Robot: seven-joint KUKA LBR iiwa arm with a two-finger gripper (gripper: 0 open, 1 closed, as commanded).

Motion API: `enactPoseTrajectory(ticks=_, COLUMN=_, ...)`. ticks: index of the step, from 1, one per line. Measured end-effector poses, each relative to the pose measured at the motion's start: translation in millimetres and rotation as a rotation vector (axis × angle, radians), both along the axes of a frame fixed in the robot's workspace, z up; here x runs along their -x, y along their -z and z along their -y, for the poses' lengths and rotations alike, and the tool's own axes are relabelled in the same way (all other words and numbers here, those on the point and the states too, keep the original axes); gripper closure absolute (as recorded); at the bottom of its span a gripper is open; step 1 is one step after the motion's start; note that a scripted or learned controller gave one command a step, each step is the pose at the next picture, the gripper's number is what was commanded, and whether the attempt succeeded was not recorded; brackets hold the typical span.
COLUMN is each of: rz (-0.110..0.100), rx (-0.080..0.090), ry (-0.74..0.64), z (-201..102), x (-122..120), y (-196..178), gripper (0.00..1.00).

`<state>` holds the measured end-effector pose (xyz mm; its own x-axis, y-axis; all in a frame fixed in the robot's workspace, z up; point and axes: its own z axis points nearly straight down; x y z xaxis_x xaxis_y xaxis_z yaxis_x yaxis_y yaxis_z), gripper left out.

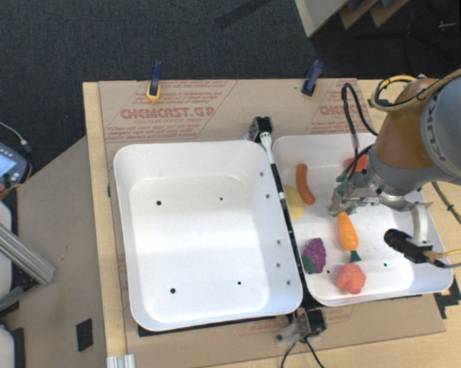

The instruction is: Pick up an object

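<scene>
Gripper (344, 201): right bin (372, 287), mid-floor, above carrot (347, 232); opening and hold cannot be told. Risk: sausage (304, 184) and grapes (314, 253) nearby; carrot may roll aside.

Dark grey carpet floor (94, 40) across top and left, well away from claw (346, 201). Brown cardboard sheet (212, 104) with red print covers bench, spreading under and left of claw. Yellow clamp (155, 90) on sheet's far edge, far up-left of claw; blue clamp (313, 77) on same edge, above claw. Pale wooden furniture (360, 2) at top, well above claw. Aluminium rail (16, 246) and device with blue screen (1, 163) at far left. Even overhead light, soft shadows.
</scene>
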<state>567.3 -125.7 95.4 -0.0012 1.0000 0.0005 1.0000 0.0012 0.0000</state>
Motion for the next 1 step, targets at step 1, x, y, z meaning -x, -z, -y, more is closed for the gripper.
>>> enactPoseTrajectory(ticks=1, rz=0.012, rx=-0.004, ry=-0.012, z=-115.5, x=-17.7, y=-95.6, gripper=1.0)
